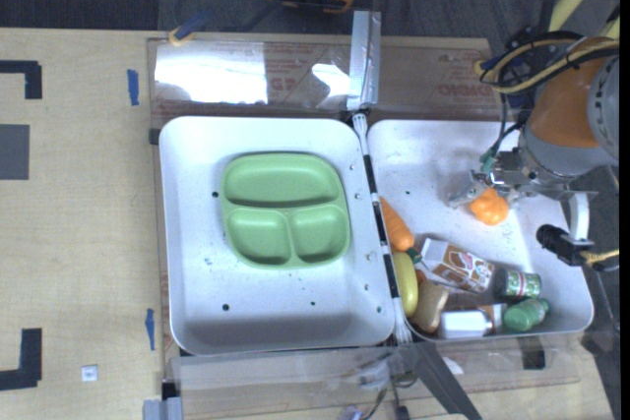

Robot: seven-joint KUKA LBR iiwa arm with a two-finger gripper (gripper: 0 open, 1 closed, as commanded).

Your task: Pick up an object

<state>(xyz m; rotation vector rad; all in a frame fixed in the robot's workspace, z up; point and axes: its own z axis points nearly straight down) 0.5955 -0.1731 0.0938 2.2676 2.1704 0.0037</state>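
Note:
My gripper (489,195) hangs over the upper middle of the right bin (433,145), reaching in from the right. A small orange object (489,209) sits between its metal fingertips, and the fingers are shut on it. An orange carrot (397,226) lies against the bin's left wall. Below it lies a yellow banana (406,282). A brown and white carton (459,268), a dark bottle (514,285), a green item (527,314), a white item (467,321) and a brown item (430,306) crowd the bin's front part.
The left bin (187,211) holds a green divided plate (286,209). A metal divider (362,64) stands behind the bins. The right bin's upper left floor is bare white.

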